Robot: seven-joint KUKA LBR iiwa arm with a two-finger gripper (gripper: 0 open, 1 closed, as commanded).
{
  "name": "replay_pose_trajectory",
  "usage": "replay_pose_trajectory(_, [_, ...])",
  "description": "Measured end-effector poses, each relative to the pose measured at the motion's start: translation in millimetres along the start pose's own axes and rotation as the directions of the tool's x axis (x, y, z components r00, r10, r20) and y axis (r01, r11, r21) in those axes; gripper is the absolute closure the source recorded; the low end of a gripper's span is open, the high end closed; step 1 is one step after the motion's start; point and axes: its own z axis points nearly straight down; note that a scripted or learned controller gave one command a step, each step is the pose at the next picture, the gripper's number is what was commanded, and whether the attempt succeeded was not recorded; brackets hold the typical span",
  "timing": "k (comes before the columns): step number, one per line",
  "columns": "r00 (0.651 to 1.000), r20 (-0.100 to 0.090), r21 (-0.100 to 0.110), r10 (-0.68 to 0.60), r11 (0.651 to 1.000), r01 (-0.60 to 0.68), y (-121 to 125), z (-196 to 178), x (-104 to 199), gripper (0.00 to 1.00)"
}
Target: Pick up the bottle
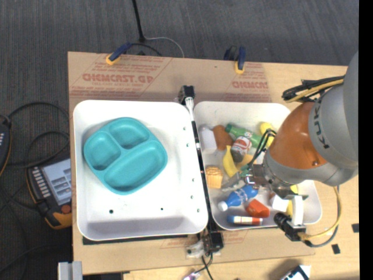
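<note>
Floor: dark grey carpet fills the upper part of the frame, with a black cable [137, 13] running down from the top toward the bench.
Bench: a brown cardboard sheet [163, 74] with red print covers it, held at the upper edge by two blue-and-yellow clamps [119, 53].
Left bin [87, 214]: white, at centre left of the frame, holding a teal divided plate [125, 154].
Right bin [218, 217]: white, at centre right, crowded with small toys; among them are a yellow banana shape [229, 164], a brown piece [221, 136] and a red piece [258, 207].
Bottle [243, 136]: green with a white and red label, in the upper middle of the right bin, lying on its side. Its long axis runs from upper left to lower right; which end is the cap I cannot tell.
Arm [303, 144]: grey with the orange band, reaching in from the right over the right bin's right half.
Gripper [252, 178]: low over the clutter in the middle of the right bin, below the bottle; the arm hides how wide it stands and whether it has anything.
Left margin: a grey device [51, 182] with cables on the floor.
</note>
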Motion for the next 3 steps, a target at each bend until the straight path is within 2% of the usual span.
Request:
replay_pose_trajectory(1, [0.986, 0.001, 0.001, 0.169, 0.986, -0.169, -1.2, 0.3, 7.4, 0.0])
replay_pose_trajectory(2, [0.916, -0.003, 0.004, 0.401, 0.916, -0.401, -0.6, 0.4, 6.9, 0.0])
replay_pose_trajectory(3, [1.0, 0.001, 0.0, -0.003, 1.0, 0.003, -0.1, 0.1, -0.9, 0.0])
